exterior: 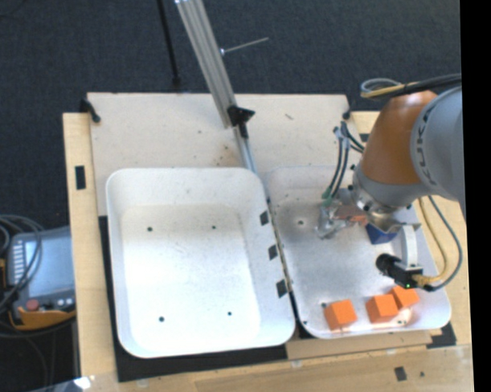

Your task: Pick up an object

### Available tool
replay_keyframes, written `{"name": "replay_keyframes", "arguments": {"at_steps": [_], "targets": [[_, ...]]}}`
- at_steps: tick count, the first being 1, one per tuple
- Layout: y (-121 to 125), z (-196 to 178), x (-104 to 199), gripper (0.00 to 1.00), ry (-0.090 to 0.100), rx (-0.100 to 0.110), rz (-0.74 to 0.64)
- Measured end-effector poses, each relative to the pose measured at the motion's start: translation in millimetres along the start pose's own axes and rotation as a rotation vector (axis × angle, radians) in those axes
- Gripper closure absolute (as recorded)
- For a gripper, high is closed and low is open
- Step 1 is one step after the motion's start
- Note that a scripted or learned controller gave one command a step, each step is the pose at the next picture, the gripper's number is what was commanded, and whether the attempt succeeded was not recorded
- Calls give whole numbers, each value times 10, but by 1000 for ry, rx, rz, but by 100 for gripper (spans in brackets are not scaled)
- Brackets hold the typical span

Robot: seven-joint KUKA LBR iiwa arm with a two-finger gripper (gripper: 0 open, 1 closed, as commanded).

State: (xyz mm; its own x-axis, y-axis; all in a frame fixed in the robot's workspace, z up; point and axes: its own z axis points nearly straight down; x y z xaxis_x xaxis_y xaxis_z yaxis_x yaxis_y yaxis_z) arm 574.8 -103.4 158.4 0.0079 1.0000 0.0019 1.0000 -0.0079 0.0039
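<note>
Up close, the arm's grey casing reads "KU", the rest cut off. The gripper (331, 223) hangs over the right bin (312, 265); I can't tell how it's set. Two orange blocks (340, 314) (383, 307) sit near that bin's front edge, well apart from it. The left bin (191, 257) sits alongside on the table (146, 122).

Pretty bright, even overhead light, and honestly kind of soft overall. The two white bins (191, 257) are nearly blown out, so their surfaces look flat and washed. Shadows are faint, just a thin dark line where the bins meet. The dark floor (304, 28) looks grainy, and fine detail is mushy throughout.
</note>
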Motion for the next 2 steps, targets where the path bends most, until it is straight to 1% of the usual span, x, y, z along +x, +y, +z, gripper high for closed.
{"name": "replay_keyframes", "arguments": {"at_steps": [1,2], "targets": [[23,-648,-3,100,-3,-5,-11],[23,-479,-26,100,-5,5,-6]]}}
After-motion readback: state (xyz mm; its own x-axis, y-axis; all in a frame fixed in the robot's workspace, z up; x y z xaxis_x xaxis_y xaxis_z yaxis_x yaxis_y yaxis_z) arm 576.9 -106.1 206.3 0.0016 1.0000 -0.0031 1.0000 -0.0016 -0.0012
